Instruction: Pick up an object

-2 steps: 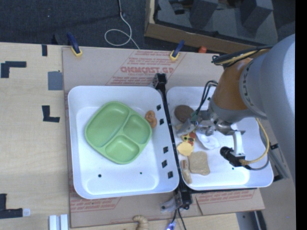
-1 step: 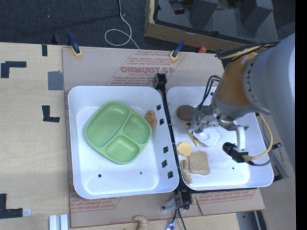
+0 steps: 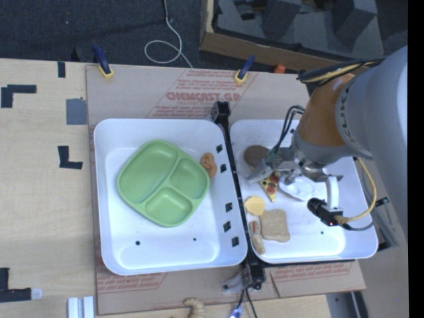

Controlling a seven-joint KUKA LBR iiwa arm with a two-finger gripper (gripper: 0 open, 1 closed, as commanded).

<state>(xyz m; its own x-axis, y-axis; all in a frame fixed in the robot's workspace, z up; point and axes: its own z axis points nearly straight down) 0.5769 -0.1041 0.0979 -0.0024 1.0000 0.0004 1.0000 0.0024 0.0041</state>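
Gripper (image 3: 273,172) sits low in the right bin (image 3: 358,247), its tip just over the pizza slice (image 3: 269,187), but the wrist hides the tip and whether it is gripping anything cannot be told from this angle. Nearest the camera's lower edge lie the slice of bread (image 3: 274,225) and a thin brown piece (image 3: 256,237) beside it, then the yellow round chip (image 3: 254,206), with the pizza slice just beyond and a brown disc (image 3: 254,155) farther back. To do this step well, I judge the descent should stay centred on the pizza slice, straddling its narrow width and keeping clear of the yellow round chip close by. Across the divider, the left bin (image 3: 106,177) holds a green divided plate (image 3: 163,183) and a small tan piece (image 3: 209,163) near the wall.
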